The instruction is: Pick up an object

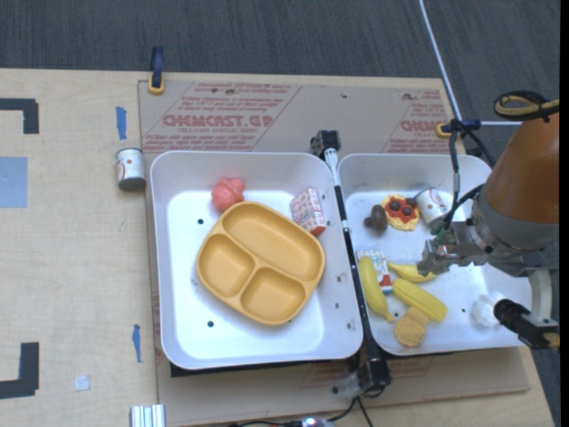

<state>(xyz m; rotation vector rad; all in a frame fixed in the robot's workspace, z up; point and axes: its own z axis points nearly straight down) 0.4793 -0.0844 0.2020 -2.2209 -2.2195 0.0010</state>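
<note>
Arm: I see it reaching in over the right bin (462,332).
Jaws: gripper (436,258) low above the bananas (391,283); I cannot tell its state.
Right bin: bananas, corn (420,300), cookie (410,331), pizza (401,213), can (432,205).
Left bin (178,238): yellow tray (260,262), pink toy (228,190), carton (308,210).
Bench (71,265): can (131,168) beside the left bin.

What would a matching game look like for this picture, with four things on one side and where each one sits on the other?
Things:
1. yellow divided plate
2. pink toy
3. toy pizza
4. small can

Places:
A. far part of the right bin
B. on the bench, left of the left bin
C. middle of the left bin
D. left bin, just beyond the plate's far edge

Pairs: 1-C, 2-D, 3-A, 4-B
</note>
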